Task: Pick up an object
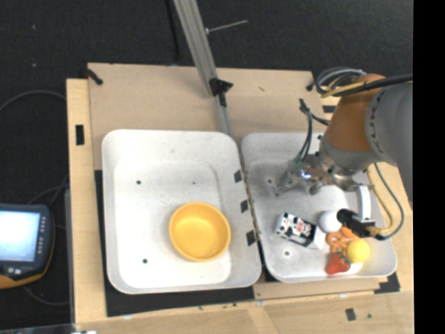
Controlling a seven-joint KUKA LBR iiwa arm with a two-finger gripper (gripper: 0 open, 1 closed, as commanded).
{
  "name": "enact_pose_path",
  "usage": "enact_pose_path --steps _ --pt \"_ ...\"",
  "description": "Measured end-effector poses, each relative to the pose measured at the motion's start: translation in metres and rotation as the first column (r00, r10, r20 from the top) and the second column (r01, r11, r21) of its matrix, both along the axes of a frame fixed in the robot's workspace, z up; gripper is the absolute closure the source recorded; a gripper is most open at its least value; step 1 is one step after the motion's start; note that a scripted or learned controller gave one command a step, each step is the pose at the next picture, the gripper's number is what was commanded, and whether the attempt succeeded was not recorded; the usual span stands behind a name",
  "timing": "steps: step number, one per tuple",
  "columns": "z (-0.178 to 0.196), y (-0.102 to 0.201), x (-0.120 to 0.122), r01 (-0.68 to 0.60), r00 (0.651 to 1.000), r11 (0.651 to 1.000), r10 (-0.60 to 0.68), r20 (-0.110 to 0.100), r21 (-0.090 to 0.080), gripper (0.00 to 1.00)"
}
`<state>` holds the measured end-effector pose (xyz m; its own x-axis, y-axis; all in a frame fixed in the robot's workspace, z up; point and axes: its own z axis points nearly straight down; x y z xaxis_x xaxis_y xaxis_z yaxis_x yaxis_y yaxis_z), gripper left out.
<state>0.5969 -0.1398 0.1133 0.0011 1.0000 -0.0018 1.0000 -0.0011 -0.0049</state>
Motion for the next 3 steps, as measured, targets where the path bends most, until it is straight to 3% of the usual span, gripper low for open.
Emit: enact_pose_path --steps 1,3 --pt "0.015 0.000 0.002 0.005 1.000 1.000 -0.005 0.009 0.001 1.00" --pt "0.099 0.002 0.004 -0.004 1.000 1.000 0.004 0.011 0.001 1.00"
